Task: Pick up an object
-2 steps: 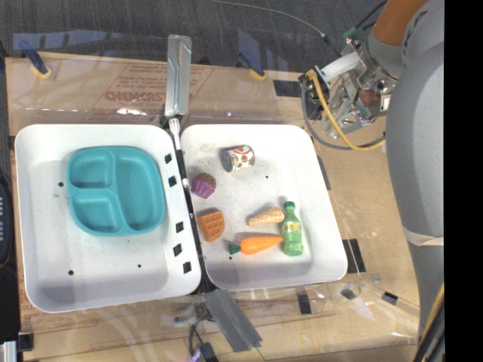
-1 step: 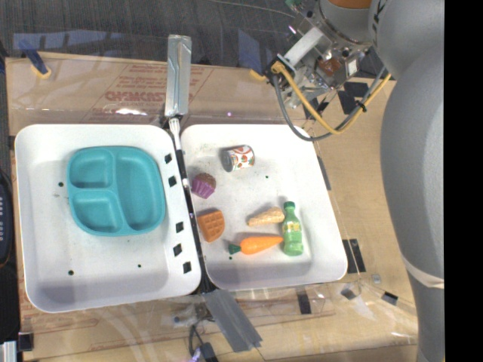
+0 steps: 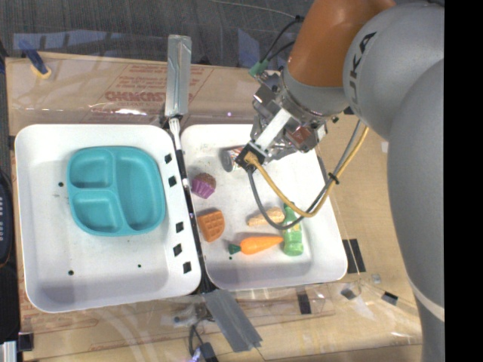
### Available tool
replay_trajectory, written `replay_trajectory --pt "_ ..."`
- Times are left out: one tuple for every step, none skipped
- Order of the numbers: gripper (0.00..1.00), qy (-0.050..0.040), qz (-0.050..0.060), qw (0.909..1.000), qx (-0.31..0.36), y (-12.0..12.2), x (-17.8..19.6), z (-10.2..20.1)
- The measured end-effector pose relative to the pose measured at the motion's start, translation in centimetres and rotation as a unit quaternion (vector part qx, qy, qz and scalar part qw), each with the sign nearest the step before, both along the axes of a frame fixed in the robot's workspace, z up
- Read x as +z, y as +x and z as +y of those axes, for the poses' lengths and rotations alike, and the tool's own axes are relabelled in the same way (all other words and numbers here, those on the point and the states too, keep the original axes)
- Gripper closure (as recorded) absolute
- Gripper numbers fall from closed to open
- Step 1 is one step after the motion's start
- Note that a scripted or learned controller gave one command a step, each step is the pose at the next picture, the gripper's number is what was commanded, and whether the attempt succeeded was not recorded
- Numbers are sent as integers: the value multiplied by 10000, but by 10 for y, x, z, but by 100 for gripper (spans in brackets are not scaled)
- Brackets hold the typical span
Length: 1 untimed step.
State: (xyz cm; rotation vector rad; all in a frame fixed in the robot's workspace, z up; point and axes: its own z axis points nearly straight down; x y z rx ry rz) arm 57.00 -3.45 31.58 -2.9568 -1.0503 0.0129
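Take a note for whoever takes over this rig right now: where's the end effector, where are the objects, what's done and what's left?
End effector: over the rear of the right bin. Open or shut can't be told from this view, and no object is seen in it.
Objects lying in the right bin: purple piece, orange waffle-like piece, carrot, green piece, pale piece.
Left bin: holds a teal divided plate.
Done: nothing picked up, as far as the view shows.
Left: the whole pick, from descent and grasp to lift.
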Motion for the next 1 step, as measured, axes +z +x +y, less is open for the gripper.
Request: replay_trajectory --pt "100 -2 33 9997 242 -42 -125 78"
